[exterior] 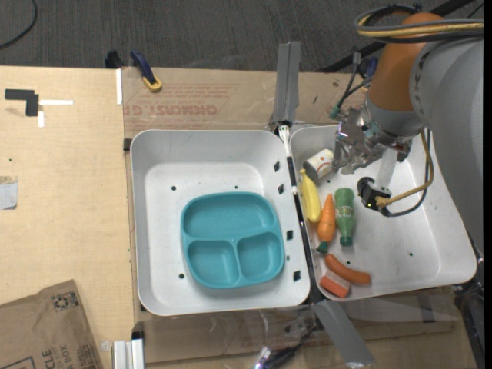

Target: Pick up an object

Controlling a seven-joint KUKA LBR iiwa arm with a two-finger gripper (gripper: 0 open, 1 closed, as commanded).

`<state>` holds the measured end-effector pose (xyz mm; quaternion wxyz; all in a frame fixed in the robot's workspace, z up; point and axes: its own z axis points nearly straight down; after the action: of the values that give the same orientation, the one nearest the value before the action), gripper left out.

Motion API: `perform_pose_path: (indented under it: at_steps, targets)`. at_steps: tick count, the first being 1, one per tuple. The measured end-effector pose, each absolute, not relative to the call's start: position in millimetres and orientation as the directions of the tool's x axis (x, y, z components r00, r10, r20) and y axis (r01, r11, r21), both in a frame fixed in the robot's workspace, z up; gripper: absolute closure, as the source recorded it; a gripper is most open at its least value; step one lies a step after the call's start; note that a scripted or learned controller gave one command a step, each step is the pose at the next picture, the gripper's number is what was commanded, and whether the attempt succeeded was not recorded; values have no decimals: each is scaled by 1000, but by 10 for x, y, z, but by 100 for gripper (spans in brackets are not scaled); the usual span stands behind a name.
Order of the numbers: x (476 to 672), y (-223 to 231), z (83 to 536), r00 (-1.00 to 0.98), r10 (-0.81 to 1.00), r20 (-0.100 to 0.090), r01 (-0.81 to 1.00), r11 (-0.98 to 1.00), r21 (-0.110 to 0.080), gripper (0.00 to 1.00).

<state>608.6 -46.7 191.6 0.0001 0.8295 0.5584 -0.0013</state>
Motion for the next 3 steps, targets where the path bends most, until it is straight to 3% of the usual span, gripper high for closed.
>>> perform_pose_path:
  at_steps: [1, 2, 3]
  targets:
    - [6129, -132, 2113, 719, 695, -5, 695, -719, -2, 100]
    - [6440, -211, 2132, 950, 313, -5, 313, -950, 0, 100]
    - [6439, -206, 2127, 950, 313, -5, 313, -950, 0, 0]
